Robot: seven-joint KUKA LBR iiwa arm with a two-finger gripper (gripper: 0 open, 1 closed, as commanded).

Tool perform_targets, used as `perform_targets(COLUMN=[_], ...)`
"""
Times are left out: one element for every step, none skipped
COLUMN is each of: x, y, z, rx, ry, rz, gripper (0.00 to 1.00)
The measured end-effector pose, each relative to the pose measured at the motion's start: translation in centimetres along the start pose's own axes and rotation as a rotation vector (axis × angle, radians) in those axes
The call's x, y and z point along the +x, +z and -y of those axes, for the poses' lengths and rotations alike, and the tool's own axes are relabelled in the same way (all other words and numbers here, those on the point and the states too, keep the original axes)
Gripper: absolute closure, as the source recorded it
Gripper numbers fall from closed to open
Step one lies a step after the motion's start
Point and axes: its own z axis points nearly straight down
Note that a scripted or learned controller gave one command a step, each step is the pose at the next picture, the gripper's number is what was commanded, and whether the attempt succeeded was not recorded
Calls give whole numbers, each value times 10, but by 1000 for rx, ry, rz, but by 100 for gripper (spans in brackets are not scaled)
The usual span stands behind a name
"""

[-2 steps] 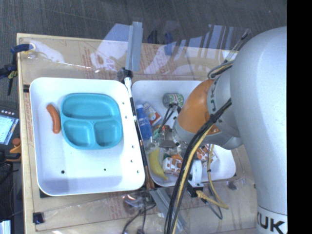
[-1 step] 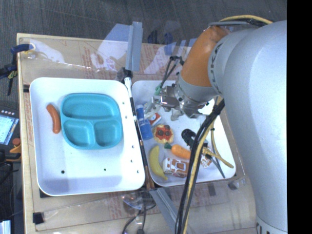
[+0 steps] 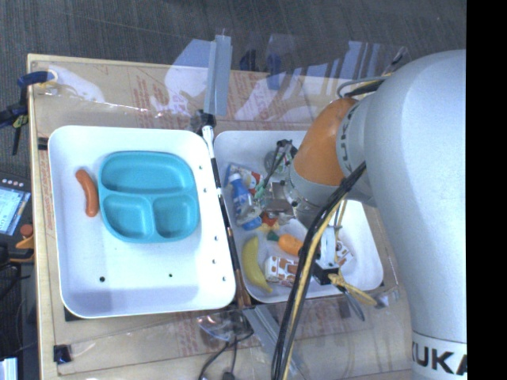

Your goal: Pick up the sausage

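Observation:
The sausage is an orange-red link lying upright along the left side of the left bin, just left of a blue divided tray. My gripper is down in the right bin, among the cluttered items there, far to the right of the sausage. The wrist and orange band hide much of it.
The right bin holds a banana, a small printed carton, an orange piece, a blue bottle and other small items. A grey bar stands behind the bins. Cables drape over the right bin's front.

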Motion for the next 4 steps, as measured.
perform_targets(x=[27,20,21,22], y=[-2,-1,-11,-11], z=[-29,-65,-65,-65], rx=[-3,0,4,4], ry=[-22,-20,-28,-30], rz=[6,0,0,0], gripper=[0,0,100,0])
